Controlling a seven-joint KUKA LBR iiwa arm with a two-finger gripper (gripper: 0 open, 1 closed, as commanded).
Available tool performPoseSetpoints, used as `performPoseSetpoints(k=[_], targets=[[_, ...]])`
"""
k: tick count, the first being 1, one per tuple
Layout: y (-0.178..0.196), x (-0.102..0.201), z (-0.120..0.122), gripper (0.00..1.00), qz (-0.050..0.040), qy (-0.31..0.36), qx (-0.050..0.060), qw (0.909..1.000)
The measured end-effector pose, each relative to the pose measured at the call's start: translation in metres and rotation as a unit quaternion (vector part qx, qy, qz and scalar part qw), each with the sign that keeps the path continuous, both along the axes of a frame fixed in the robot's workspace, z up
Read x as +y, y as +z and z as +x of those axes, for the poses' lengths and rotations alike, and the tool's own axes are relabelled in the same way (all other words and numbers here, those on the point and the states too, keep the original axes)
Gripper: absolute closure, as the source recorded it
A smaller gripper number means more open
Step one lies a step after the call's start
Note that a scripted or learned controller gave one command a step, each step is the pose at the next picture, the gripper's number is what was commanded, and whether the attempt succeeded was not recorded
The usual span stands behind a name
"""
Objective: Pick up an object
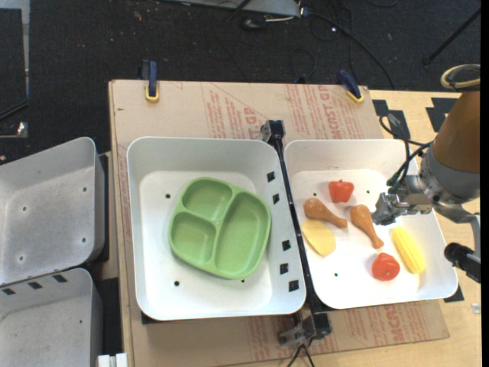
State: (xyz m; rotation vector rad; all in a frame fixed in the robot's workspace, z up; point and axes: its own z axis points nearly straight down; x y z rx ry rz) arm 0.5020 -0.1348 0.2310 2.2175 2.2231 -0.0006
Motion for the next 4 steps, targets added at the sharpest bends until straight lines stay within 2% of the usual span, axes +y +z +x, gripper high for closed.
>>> performPoseSetpoints(k=[1, 2, 4], targets=[[0.049, -0.002, -0.008, 1.0, -0.0001, 0.0, 0.0, 1.0], [0.036, 0.039, 0.008, 1.0, 0.0013, 0.002, 0.003, 1.0], [0.011, 0.116, 0.053, 1.0, 0.0006, 0.002, 0.002, 1.0]])
